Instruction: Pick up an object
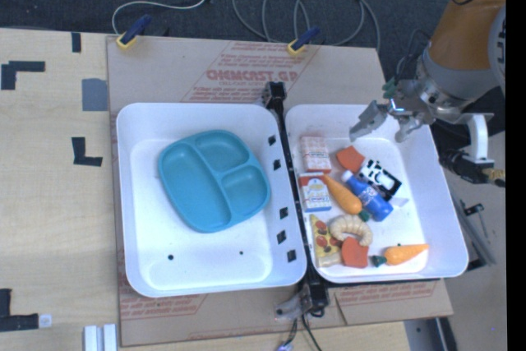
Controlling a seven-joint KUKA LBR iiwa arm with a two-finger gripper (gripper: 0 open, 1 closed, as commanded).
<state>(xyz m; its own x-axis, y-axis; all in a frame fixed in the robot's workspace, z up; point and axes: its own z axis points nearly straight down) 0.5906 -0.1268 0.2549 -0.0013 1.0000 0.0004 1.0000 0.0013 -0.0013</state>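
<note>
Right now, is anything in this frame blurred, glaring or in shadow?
Camera view: light is even and soft, with no harsh glare on the white bins; the blue tray is sharp; the small items in the right bin look soft and low in detail; the claw is slightly smeared.

Grey KUKA arm (481, 29) with a broad rounded orange band above the wrist, dark cables looped around the upper casing, metallic grey wrist block with small teal accents, two-finger gripper (386, 123) in light grey, slim angular fingers (366, 122)
</note>
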